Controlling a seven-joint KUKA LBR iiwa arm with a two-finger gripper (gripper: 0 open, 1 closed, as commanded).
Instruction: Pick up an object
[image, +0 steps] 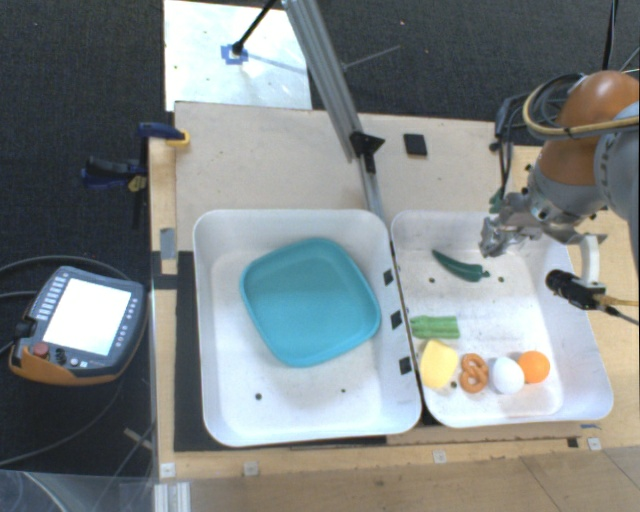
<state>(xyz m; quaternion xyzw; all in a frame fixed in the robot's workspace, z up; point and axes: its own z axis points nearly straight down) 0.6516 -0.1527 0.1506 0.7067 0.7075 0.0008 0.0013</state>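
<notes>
Over the far right part of the right bin (590, 385), the end effector (493, 243) hangs from the grey arm with its orange band (600, 100); whether it is wide or narrow cannot be told from above, and nothing shows between its tips. Just beside it, toward the bin's middle, lies a dark green pepper-like piece (460, 266) on the white floor. Nearer the front sit a light green block (436, 326), a yellow fruit (438, 364), a brown pretzel (473, 373), a white egg (507, 375) and an orange ball (534, 366), the last four in a close row. A turquoise plate (309, 300) lies in the left bin (225, 400). Both bins rest on the desk (270, 150).
</notes>
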